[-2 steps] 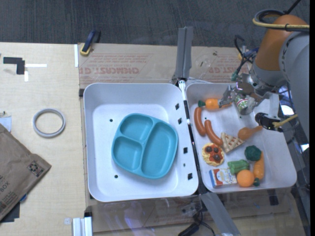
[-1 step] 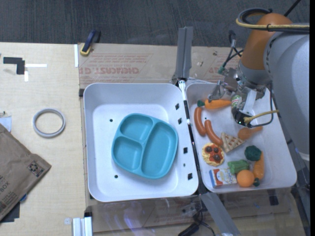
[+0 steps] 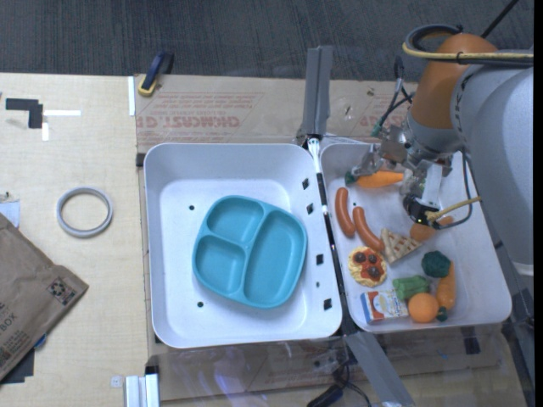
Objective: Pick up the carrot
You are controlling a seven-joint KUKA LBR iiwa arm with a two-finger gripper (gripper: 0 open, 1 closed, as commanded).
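Two white bins sit side by side; the right bin (image 3: 496, 270) holds the carrot (image 3: 379, 177) near its far left corner. The gripper (image 3: 383, 164) hangs directly over it, whether clasping it cannot be told.

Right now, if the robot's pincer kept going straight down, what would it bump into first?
Probably the carrot. The pincer hangs right over it at the far end of the right bin, though the height between them is hard to judge from above.
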